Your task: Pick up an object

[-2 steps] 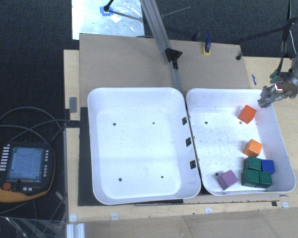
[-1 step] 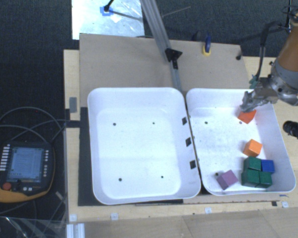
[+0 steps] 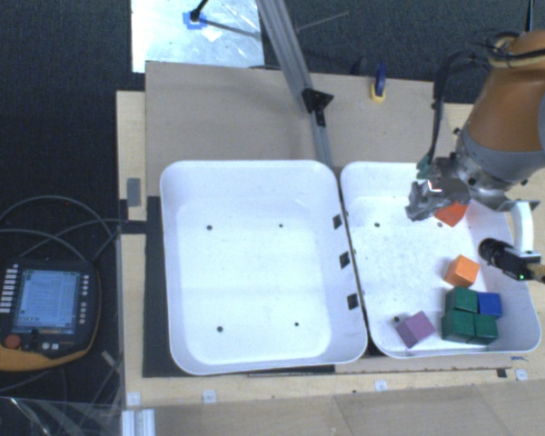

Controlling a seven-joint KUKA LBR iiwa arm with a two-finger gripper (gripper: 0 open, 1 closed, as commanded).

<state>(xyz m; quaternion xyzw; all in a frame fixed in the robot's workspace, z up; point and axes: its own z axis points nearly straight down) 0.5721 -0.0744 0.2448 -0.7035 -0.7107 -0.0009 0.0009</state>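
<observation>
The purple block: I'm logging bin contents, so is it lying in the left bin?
No, the purple block lies in the right bin, near its front edge, beside the green blocks.

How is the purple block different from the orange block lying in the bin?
The purple block is purple; the orange block is orange. The purple block lies alone near the bin's front edge; the orange block sits farther back, just above the green blocks. Both are small blocks in the right bin.

Right bin point(image 3: 381, 209) on the counter point(image 3: 227, 107), left bin point(image 3: 177, 243) just left of it, blocks point(image 3: 470, 314) clustered in its near right corner, pincer point(image 3: 427, 203) above its far part, pendant point(image 3: 41, 316) far left
</observation>
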